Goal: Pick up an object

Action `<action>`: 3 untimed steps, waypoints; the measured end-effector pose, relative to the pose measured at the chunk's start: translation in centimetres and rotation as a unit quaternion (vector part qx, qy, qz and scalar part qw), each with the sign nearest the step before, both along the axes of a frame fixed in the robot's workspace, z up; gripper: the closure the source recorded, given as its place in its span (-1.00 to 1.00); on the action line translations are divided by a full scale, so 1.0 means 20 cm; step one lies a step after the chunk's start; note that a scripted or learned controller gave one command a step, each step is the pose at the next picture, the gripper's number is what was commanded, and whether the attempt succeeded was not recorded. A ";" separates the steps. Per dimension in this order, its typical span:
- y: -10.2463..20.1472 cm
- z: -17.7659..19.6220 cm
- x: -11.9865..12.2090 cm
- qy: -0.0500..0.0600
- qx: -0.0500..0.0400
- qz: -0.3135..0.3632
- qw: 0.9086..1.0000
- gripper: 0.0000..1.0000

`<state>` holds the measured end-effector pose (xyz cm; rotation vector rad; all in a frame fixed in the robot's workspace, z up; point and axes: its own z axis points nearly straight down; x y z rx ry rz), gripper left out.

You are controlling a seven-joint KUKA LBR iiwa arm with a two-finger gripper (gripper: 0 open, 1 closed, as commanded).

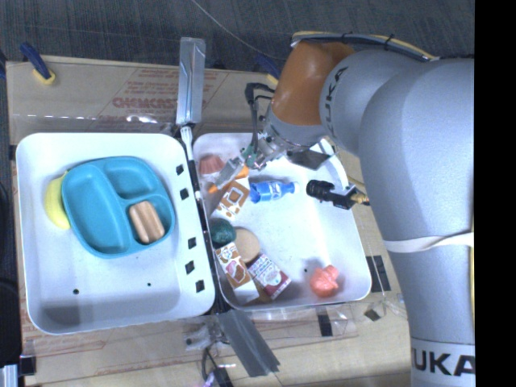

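Presently, right white bin (347, 240): small blue plastic bottle (271, 190) beside brown patterned carton (232, 199); dark green round object (222, 234); two brown snack packets (251, 271); pink lumpy toy (325, 280). Two-finger gripper (246, 164) low at the bin's upper-left, just beside the carton; finger spacing cannot be told. Left white bin (48, 297): blue divided plastic tray (101, 204) bearing a tan hot-dog bun (146, 221).
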<state>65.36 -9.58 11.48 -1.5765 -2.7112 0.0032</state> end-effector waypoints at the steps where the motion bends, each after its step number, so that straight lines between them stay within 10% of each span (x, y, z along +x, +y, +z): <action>1: 0.00 0.03 0.00 0.002 0.000 0.002 1.000 1.00; 2: 0.00 0.03 0.00 0.002 -0.001 0.002 1.000 -1.00; 3: 0.18 0.40 -0.18 -0.003 0.000 0.105 0.994 -1.00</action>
